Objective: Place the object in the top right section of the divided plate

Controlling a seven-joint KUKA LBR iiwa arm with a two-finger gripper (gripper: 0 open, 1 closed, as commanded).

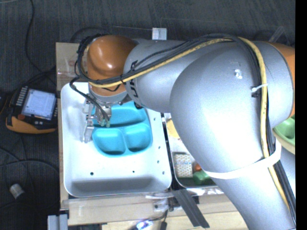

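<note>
A small green object (102, 122) shows at the tips of the gripper (96, 121), just over the upper left part of the blue divided plate (125, 132). It seems to sit between the fingers (89, 127), which stand narrow around it, though the view is too small and crowded there to be sure of the hold. The plate lies in the left white bin (112, 178), toward that bin's upper half, with its two lower sections open to view and its upper section partly covered by the wrist. The fingers point down and reach the plate's left edge, with a bare strip of bin floor beside them.

The orange band (106, 56) sits directly above the gripper, and the grey arm (220, 109) sweeps in from the right, covering most of the right bin (178, 174). In the strip of the right bin that shows, a pale patterned item (183, 164) lies beside something green (201, 178). Both bins rest on the table (115, 206). To the left, on the dark floor (29, 28), lies a handheld device with a lit screen (36, 107).
</note>
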